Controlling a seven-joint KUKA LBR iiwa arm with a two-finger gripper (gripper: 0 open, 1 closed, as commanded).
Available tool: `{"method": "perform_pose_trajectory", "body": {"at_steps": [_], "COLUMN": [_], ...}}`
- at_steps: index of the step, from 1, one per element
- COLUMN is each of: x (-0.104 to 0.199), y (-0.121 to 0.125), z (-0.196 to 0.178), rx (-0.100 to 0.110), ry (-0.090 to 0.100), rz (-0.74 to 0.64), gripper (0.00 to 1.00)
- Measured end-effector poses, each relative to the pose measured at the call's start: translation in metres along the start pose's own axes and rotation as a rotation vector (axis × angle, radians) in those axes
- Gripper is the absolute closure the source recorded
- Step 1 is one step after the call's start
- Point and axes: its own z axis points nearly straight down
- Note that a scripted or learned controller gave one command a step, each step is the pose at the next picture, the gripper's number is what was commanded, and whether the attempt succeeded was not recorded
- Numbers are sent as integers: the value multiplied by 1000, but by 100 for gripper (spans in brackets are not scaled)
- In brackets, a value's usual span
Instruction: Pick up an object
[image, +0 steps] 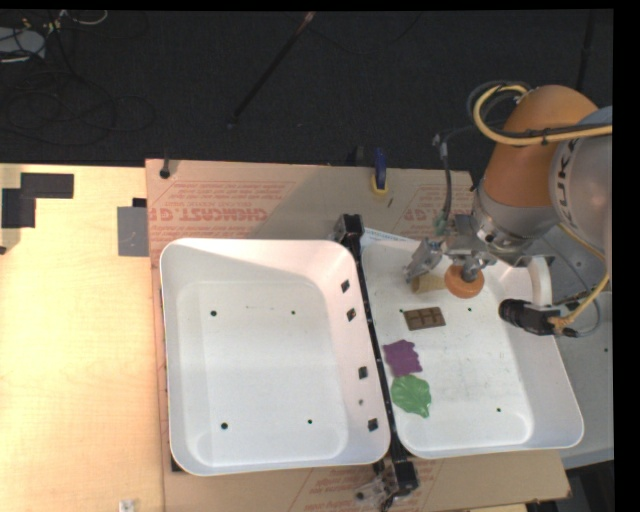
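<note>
Nearest to me, at the front of the right bin (545, 435), a green piece (411, 395) lay flat, touching a purple piece (400, 356) just behind it. Both sat close to the divider between the two bins. A little farther back was a brown bar (423, 319), flat on the white floor and apart from the rest. None of these looked lifted or disturbed.

Farther still, at the back of that bin, the pincer (440, 262) hung low over a tan block (429, 283) and an orange disc (463, 281), which lay just beside each other. From where I stood I could not tell how far its fingers were spread, nor whether anything sat between them; the block and the disc both seemed to rest on the bin floor.

The left bin (185, 440) stood alongside on the surface.

By my reckoning, the pick was not yet done. The arm (535, 160) had reached the objects, with the block or the disc its likeliest target. The grip and the lift were still left.
</note>
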Motion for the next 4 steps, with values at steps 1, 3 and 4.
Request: {"method": "perform_pose_trajectory", "body": {"at_steps": [1, 3, 4], "x": [10, 52, 52], "y": [14, -123, -117], "z": [93, 14, -1], "rx": [8, 19, 7], "ry": [-4, 2, 1], "rz": [1, 6, 6], "gripper": [0, 0, 100]}}
